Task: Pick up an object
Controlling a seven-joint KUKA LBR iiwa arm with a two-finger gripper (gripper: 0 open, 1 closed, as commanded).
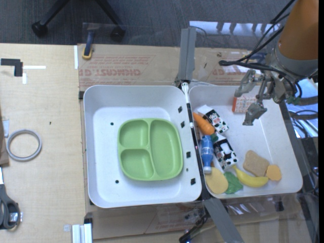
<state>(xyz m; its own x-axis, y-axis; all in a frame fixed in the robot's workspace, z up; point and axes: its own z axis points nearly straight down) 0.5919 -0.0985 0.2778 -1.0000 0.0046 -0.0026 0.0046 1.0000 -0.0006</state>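
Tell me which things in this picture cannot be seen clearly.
- Green toy: partly under the banana and a yellow piece; its shape is unclear.
- Red-and-white box: partly behind the gripper.
- Scissors: cut off by the left edge.
- Arm: cut off by the top and right edges.

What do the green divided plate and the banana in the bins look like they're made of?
Green divided plate: most likely moulded plastic, with a smooth, even matte colour and rounded compartment ridges. Banana: probably a plastic toy, uniformly bright yellow and slightly glossy with no blemishes, though real fruit can't be ruled out.
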